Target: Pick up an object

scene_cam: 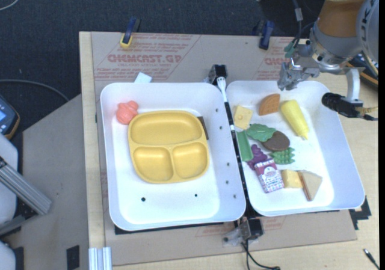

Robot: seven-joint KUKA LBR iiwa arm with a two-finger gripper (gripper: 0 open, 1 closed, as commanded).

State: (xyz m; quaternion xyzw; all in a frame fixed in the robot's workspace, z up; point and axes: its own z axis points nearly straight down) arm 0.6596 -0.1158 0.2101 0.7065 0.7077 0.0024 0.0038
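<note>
Gripper (290, 80) jaws' state unclear; the orange-brown rounded plastic toy food (270, 104) lies just at its seven o'clock.

heap of toy foods (278, 142) in right bin (343, 136)

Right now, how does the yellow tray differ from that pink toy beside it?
The yellow tray is large, flat and split into three compartments; the pink toy is small, rounded and lumpy. The tray sits mid-bin; the toy lies near the far left corner. Both lie in the left bin.
</note>
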